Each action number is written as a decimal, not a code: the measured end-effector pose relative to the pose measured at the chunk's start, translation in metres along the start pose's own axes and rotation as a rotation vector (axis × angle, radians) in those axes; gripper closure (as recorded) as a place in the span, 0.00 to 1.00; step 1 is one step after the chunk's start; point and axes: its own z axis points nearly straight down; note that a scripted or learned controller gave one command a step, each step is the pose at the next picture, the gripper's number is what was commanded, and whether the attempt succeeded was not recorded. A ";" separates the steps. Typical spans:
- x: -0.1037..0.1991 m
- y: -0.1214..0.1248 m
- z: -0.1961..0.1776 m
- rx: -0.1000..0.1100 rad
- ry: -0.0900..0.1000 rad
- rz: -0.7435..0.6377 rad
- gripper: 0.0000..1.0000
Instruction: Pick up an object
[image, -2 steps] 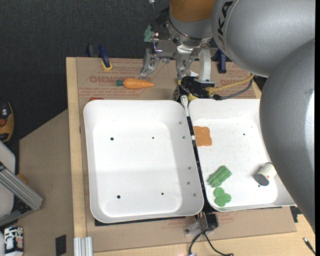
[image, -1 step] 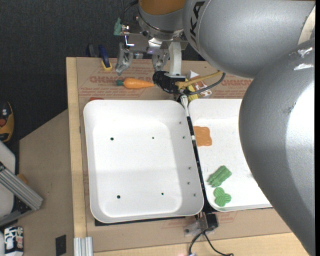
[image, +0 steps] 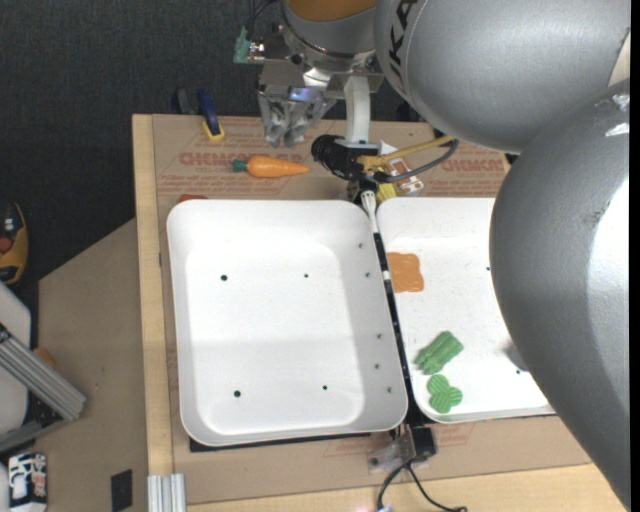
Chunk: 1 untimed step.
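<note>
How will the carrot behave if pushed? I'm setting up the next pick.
The carrot lies on its side on the board, beyond the bins; rounded and tapered, it would probably roll in a curve. It looks like a rigid, light toy.
</note>
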 end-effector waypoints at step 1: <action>0.018 0.000 -0.169 -0.015 0.007 -0.001 1.00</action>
